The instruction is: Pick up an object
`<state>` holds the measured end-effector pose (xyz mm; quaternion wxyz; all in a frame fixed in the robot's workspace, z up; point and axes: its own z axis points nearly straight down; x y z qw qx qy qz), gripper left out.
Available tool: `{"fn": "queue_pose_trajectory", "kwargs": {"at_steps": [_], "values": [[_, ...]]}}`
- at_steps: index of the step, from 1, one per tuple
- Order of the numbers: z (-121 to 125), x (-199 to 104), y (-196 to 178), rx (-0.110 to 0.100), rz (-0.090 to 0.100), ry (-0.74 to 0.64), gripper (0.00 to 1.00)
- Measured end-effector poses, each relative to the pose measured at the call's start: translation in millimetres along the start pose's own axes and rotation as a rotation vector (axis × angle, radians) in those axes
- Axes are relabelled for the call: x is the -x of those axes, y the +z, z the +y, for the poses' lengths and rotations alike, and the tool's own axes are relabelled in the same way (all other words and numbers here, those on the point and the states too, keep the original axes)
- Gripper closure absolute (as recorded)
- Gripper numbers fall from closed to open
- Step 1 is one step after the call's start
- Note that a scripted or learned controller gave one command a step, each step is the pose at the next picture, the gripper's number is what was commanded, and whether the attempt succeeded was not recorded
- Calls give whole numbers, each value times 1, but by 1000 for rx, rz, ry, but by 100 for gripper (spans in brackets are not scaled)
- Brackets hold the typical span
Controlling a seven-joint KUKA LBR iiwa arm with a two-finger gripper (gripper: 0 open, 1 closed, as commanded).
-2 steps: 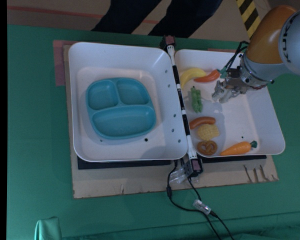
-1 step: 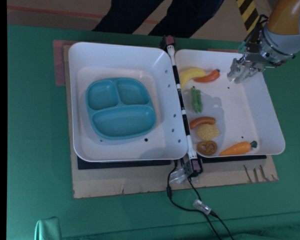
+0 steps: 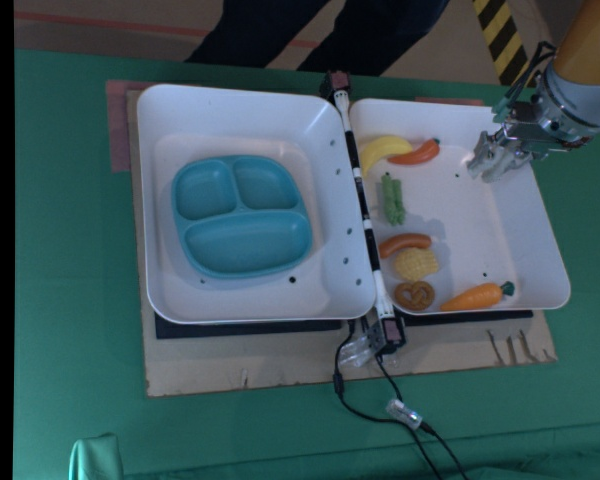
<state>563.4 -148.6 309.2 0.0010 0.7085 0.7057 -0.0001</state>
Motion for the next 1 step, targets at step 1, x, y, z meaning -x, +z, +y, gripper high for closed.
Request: {"fn": "queue_pose_trajectory", "kwargs": {"at_steps": [1], "values": [[-58,-8,-14,-1,1,0,100]]}}
